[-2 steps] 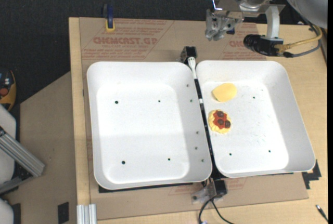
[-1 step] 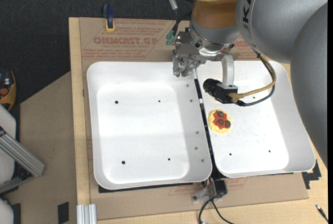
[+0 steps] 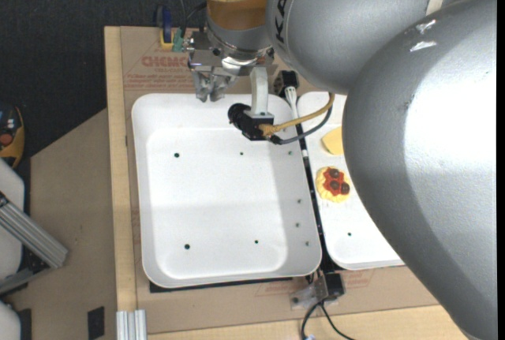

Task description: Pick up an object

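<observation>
Looming closest to my camera, the grey arm (image 3: 410, 94) covers much of the right bin (image 3: 355, 252). On that bin's visible floor I see a small yellow round piece with red spots (image 3: 333, 183) and, farther back, a plain yellow piece (image 3: 334, 141) partly hidden by the arm. Over the left bin (image 3: 221, 204), at its far rim, hangs the claw (image 3: 207, 87); I cannot tell whether it is open or closed. Both bins sit on the desk (image 3: 126, 94).
</observation>
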`<state>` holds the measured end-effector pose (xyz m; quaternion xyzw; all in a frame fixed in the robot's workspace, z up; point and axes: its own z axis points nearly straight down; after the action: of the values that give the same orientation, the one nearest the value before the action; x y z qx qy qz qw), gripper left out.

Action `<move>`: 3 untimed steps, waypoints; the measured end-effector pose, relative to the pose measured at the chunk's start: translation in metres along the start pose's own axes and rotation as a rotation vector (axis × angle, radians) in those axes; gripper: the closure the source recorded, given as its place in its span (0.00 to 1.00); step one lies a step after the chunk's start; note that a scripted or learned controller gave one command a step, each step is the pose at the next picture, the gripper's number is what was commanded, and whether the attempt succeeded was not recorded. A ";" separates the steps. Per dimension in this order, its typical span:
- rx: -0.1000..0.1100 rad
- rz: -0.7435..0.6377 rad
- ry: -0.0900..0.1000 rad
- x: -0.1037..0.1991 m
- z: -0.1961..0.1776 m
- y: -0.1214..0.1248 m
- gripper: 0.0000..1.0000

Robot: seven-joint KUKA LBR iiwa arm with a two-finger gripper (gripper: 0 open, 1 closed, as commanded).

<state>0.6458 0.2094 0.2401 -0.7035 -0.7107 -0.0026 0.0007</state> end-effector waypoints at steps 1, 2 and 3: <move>-0.003 0.008 -0.002 0.016 -0.041 0.022 1.00; -0.005 0.009 -0.002 0.009 -0.108 0.021 1.00; -0.003 0.007 -0.004 0.010 -0.115 0.021 1.00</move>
<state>0.6666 0.2190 0.3550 -0.7059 -0.7083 -0.0022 -0.0017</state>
